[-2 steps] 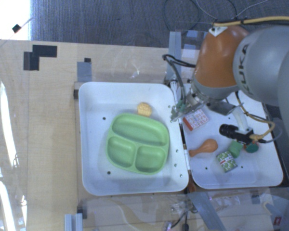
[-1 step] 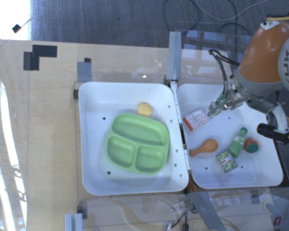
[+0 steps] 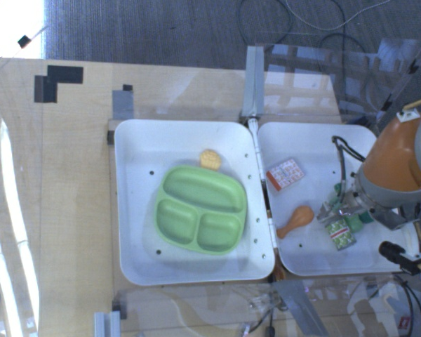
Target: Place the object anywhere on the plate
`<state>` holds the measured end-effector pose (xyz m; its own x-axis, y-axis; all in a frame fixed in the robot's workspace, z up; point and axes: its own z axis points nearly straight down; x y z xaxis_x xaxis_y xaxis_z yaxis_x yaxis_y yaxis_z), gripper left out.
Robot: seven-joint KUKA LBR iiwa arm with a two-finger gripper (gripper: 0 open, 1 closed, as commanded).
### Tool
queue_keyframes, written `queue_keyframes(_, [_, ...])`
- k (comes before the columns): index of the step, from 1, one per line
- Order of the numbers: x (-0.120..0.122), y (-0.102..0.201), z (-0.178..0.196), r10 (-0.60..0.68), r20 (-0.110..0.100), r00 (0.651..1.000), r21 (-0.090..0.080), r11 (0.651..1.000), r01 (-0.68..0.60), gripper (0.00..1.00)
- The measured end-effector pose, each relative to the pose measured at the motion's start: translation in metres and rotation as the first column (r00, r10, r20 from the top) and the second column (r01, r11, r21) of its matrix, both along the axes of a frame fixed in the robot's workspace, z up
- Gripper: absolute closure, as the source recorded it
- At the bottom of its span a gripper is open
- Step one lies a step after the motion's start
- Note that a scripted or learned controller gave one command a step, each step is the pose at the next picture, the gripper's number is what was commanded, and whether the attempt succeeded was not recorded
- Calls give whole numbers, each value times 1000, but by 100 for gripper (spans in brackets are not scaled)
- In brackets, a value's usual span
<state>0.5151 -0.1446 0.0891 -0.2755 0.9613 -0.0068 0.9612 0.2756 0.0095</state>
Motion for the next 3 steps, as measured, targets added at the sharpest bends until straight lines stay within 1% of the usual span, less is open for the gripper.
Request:
queue_keyframes(1, [41, 81, 95, 239, -5, 971, 2, 971, -239, 100])
queue_keyframes(2, [80, 162, 120, 352, -5, 936, 3, 936, -352, 100])
queue_keyframes(3, [84, 59, 165, 364, -4, 931, 0, 931, -364, 100])
